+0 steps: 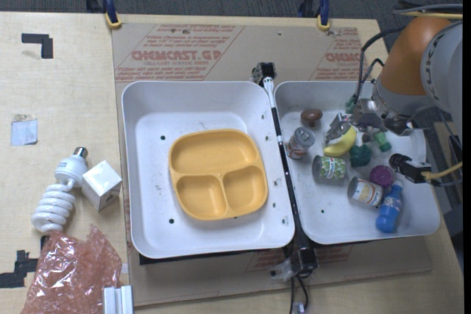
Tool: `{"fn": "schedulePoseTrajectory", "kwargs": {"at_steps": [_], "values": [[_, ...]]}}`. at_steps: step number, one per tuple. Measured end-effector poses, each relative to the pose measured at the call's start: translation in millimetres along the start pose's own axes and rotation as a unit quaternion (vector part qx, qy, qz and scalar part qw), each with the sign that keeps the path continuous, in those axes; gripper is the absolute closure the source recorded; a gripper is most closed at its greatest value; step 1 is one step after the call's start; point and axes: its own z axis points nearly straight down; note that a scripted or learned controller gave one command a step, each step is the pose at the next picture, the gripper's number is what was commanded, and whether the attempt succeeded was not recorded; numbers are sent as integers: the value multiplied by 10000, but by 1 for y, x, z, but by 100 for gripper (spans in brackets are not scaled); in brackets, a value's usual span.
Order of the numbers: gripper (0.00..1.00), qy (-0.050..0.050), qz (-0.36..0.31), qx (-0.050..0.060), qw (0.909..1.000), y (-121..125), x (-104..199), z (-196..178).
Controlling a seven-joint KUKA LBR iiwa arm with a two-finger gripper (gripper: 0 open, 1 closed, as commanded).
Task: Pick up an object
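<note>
The yellow banana [341, 143] is lying in the upper middle of the right bin [324, 224], and I am taking it as the thing to go for. Its long axis is running at a slant, from lower left up toward the right, and my jaws [347, 123] are hanging just above its upper end — almost touching, a shade toward the far rim. Whether they are spread or pressed together I cannot tell; the metal there is blurring into a grey tangle. Nothing is visibly sitting between them. So the coming move, as I am judging it, is a short drop down and a little to the left, with the grip turned across the banana's length. Around it things are crowding in: a green toy [360, 155] just beside its right end, a small tin can [300, 142] to the left, a green-labelled jar [329, 168] below, a purple ball [381, 175] and a blue bottle [390, 207] further down. In the left bin [147, 158] a yellow divided tray [218, 174] is resting — well apart from me.
</note>
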Motion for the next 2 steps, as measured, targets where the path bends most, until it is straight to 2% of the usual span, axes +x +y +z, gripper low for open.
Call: {"fn": "schedulePoseTrajectory", "kwargs": {"at_steps": [1, 2], "values": [[100, -4, 4, -6, 10000, 0, -1, -10], [100, 1, 11, -1, 10000, -52, 92, -100]]}}
